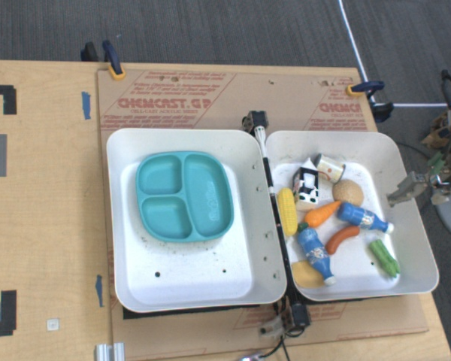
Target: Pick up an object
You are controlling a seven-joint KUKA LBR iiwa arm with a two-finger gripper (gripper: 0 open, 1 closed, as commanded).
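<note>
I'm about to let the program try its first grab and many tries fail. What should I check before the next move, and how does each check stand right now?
1. Toys to pick are in the right bin: ok; corn, carrot, two blue bottles and others lie there.
2. Toys spaced for a clean grab: not ok; they crowd and touch.
3. Gripper above the right bin: not ok; it sits at the bin's right rim.
4. Gripper open: cannot tell.
5. Left bin ready: ok; it holds a teal tray.
</note>
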